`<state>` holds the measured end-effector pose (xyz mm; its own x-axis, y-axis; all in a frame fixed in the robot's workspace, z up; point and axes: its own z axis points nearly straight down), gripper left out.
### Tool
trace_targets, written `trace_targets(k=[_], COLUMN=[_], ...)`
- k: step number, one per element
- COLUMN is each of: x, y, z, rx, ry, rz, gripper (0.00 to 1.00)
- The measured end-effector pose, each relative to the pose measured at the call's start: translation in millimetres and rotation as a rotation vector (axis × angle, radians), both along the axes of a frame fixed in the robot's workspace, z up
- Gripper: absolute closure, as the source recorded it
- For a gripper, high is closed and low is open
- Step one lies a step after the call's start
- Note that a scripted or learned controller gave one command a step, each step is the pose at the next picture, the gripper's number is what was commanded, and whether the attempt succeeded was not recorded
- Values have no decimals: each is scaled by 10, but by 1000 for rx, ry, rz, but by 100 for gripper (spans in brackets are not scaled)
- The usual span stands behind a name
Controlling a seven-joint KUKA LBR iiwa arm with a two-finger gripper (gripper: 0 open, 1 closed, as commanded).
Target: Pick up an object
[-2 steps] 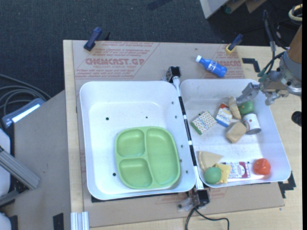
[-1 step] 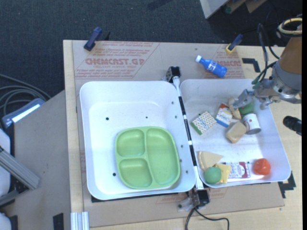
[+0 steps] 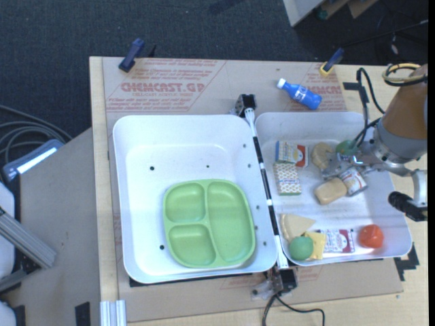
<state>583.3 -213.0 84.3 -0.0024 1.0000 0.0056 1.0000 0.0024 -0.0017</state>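
The gripper [image 3: 348, 175] is down inside the right bin [image 3: 380, 122], near that bin's middle, its metal fingers over a tan bread-like piece [image 3: 329, 193]; whether they are parted or closed on it cannot be told from this angle. The arm [image 3: 408, 117], grey with an orange band, reaches in over the bin's right edge. Just beside the gripper toward the bin's far edge lies a pale roll [image 3: 321, 155], and left of that a small carton [image 3: 291, 153] with a checkered packet [image 3: 287, 179] below it. Along the bin's near edge sit a pale cheese wedge [image 3: 296, 224], a green ball [image 3: 301, 248], a flat red-and-white packet [image 3: 338, 240] and a red tomato-like piece [image 3: 371, 236]. The left bin [image 3: 136, 148] holds a green divided plate [image 3: 208, 223] toward its near edge. On the bench [image 3: 170, 87], beyond the right bin's far edge, lies a blue bottle [image 3: 300, 94].
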Motion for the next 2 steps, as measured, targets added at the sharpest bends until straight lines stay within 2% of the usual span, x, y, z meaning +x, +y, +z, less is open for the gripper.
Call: trace_targets(k=[1,2], x=[1,-169], y=[-24,1569], z=[107,1274], rx=[-5,-5], ry=[-2,-3], rz=[-2,0], gripper=[100,100])
